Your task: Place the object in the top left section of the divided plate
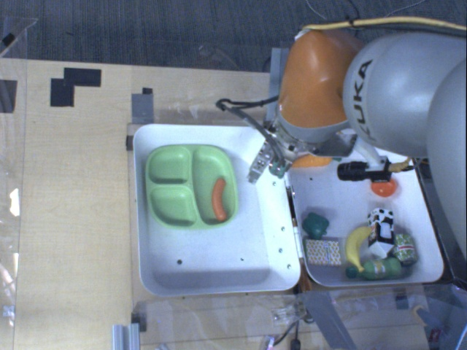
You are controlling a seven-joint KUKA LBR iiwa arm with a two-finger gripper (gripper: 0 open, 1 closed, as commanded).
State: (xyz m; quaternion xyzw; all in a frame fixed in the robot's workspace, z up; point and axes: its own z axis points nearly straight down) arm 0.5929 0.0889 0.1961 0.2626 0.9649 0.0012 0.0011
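Gripper (264, 164) is being held just right of the divided plate (191, 186); jaws' state cannot be told. Top left section (168, 163) should be approached squarely (sausage (218, 199) avoided).

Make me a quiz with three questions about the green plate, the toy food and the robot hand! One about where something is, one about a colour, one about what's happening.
1. Where does the orange sausage lie on the green divided plate?
A. top left section
B. long right section
C. bottom left section

2. What colour is the banana in the right bin?
A. yellow
B. blue
C. pink

3. What is in the plate's top left section now?
A. a banana
B. a bottle
C. nothing

Answers:
1 B, the sausage lies along the plate's long right section.
2 A, the curved banana beside the green bottle is yellow.
3 C, only bare green shows there, while the gripper hangs over the left bin to the plate's right.
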